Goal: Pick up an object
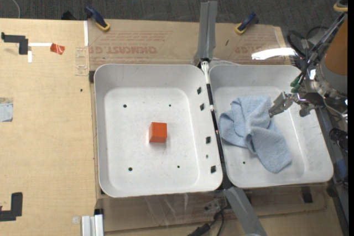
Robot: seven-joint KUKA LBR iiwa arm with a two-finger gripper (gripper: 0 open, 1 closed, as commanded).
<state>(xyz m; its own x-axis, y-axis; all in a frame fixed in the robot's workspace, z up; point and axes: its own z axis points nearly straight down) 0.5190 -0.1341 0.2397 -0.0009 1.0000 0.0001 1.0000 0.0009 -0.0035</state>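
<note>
Jaws low over right bin, tips at upper right edge of crumpled blue cloth; spread of jaws and any hold on fabric: cannot tell. Cloth bunched mid-bin, likely target given arm's reach from right. Orange block alone in left bin, well apart.

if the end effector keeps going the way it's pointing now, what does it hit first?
Most likely the blue cloth. The end effector points left and down from the right bin's right side, tip at the cloth's upper right edge. Whether they already touch is unclear from this slant; height is hard to judge.
</note>
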